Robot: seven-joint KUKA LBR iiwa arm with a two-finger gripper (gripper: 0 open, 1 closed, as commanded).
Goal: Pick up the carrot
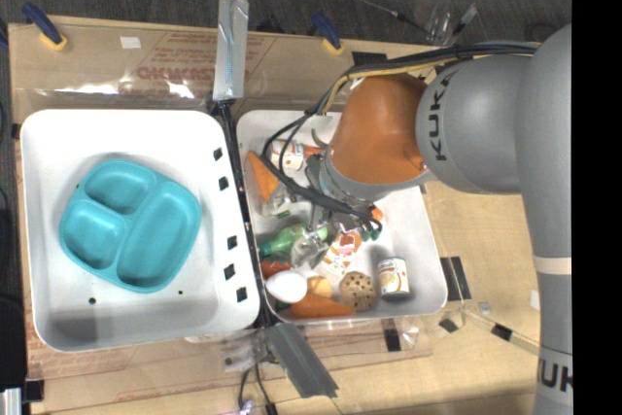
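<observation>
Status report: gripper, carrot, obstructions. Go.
Gripper low in right bin, fingers unclear. Carrot by the bin's left wall, not held. Toy clutter crowds the gripper.

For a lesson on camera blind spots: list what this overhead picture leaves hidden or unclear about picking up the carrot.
- Tool: hidden under the arm's orange band in the camera view, so its state is unreadable.
- Carrot: only an orange wedge at the right bin's left wall shows; cables cross its lower end.
- Pile's top half: covered by the arm.
- Can label: too small to read.
</observation>
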